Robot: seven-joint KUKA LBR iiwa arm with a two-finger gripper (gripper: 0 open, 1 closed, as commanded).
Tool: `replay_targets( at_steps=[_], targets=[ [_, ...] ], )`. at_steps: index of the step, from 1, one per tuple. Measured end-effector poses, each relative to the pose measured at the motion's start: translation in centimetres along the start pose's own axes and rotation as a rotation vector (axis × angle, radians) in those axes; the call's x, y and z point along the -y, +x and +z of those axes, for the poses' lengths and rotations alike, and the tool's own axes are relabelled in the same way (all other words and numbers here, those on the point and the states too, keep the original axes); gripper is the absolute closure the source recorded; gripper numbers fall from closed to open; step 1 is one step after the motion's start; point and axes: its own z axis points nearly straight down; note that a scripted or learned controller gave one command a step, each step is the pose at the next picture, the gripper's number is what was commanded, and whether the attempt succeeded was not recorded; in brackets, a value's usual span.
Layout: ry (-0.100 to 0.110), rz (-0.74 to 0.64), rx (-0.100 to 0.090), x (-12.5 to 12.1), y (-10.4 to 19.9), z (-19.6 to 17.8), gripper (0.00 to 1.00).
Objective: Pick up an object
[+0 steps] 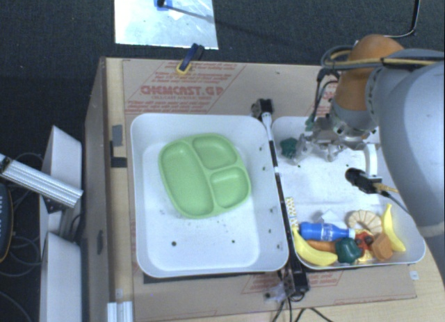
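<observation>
The two white bins [208, 258] look like smooth plastic with a slight sheen. The green divided plate [204, 174] is matt plastic. The bench top [184, 87] reads as printed brown cardboard, pretty dull. The toy banana [393, 229] and blue bottle [323, 231] are glossy plastic.

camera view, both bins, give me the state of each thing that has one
green three-compartment plastic tray: lying flat in the left white bin, nothing in its compartments
small dark green object: loose on the right white bin floor, beside the tool
pile of toy food: heaped in the right bin's near corner
yellow plastic banana: leaning on the pile's right side
tool: low in the right bin's far end
</observation>
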Motion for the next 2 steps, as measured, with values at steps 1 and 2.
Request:
replay_targets(
  at_steps=[1,2],
  targets=[
    [0.000,-0.002,-0.004,-0.04,-0.28,0.02,0.00],
    [-0.001,0.000,0.003,0.00,0.03,-0.01,0.00]
  ],
)
